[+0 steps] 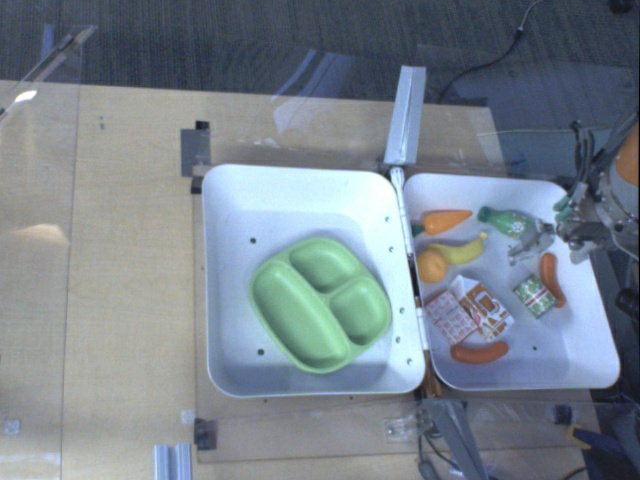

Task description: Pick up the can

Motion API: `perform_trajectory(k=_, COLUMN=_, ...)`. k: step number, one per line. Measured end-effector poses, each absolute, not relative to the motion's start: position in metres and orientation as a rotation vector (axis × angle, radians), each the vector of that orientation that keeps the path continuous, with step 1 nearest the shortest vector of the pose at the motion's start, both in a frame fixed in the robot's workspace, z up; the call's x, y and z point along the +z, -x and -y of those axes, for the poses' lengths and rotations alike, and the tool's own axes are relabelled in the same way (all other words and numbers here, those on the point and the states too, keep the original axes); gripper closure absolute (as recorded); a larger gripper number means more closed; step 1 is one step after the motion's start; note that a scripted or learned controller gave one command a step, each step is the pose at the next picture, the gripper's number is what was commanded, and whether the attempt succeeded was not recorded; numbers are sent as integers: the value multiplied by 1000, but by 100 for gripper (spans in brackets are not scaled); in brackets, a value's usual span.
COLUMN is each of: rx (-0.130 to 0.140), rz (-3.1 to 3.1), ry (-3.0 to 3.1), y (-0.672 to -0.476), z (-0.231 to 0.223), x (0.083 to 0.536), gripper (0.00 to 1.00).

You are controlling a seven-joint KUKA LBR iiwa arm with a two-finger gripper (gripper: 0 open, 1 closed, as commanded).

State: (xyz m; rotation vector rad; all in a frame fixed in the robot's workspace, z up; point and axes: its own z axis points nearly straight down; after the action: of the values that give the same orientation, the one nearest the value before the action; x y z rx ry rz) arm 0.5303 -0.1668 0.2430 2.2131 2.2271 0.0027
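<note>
Nearest you, the right white bin (600,373) holds a red sausage-shaped toy (479,352) at its front, then a red-and-white printed carton (468,311) lying flat. Just behind and to the right sits your target, the small green can with a white label (534,296), tipped on its side, touching or nearly touching a second red sausage (551,279). Expect it light, rigid and smooth, so it will likely roll or slip; take it across the round body at mid-length, not the ends. Further back lie an orange ball (432,265), a yellow banana (458,251), an orange carrot (446,221) and a green bottle (508,222). The grey metal end effector (555,233) hovers near the bottle, above the far right of the bin, apart from the can; it holds nothing you can see, and you cannot tell its opening. The left white bin (230,208) carries a green sectioned tray (320,303).
</note>
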Motion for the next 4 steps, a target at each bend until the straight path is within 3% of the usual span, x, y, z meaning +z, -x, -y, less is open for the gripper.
perform_trajectory(k=1, rx=1, rz=-2140, ry=-2299, y=-526, z=206, x=128, gripper=0)
perform_trajectory(k=2, rx=8, rz=-2139, ry=-2292, y=-529, z=206, x=139, gripper=100)
perform_trajectory(k=3, rx=4, rz=-1987, ry=-2430, y=-579, z=167, x=195, gripper=100)
perform_trajectory(k=4, rx=3, rz=-1987, ry=-2429, y=-579, z=168, x=195, gripper=0)
